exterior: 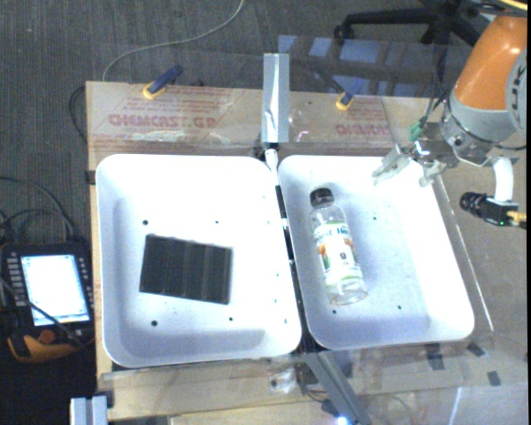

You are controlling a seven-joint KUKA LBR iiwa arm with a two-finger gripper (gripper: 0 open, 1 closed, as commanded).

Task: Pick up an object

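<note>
Two bins: I see the bottle (337, 247) lying in the right bin (442, 308), cap away from me.
Claw (407, 159): spread open, holding nothing, above that bin's far right corner.
Handling: I judge it light, slippery, prone to rolling; grip across mid-body.
Clearance: open floor both sides; left wall near.
</note>
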